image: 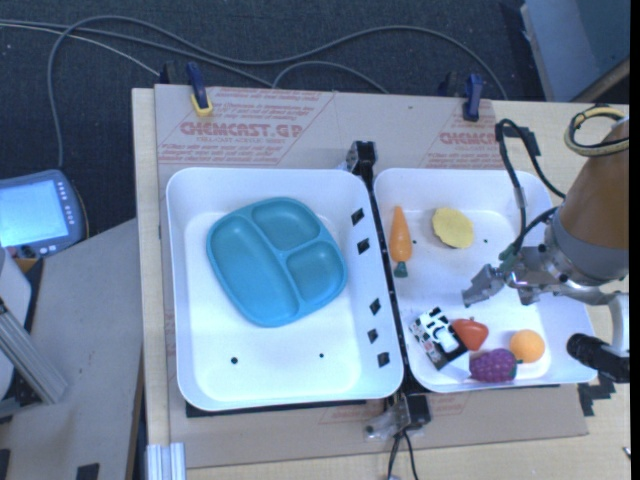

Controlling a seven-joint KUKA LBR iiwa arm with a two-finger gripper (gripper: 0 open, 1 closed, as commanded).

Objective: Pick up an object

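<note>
The right white bin (490, 190) holds several small things. An orange carrot (400, 235) lies by its left wall and a yellow piece (453, 228) sits near the back. Along the front are a black-and-white item (437, 332), a red piece (470, 333), purple grapes (493, 365) and an orange ball (527, 346). My gripper (505, 288) hangs over the middle right of this bin, above and behind the red piece and the orange ball. It is open, with nothing between its fingers.
The left white bin (190, 268) holds a blue divided plate (277, 259). A black divider with clips (372, 268) separates the bins. A black cable (515, 168) loops over the right bin's back toward the arm (600, 208). A handheld screen (35, 213) sits off the bench at left.
</note>
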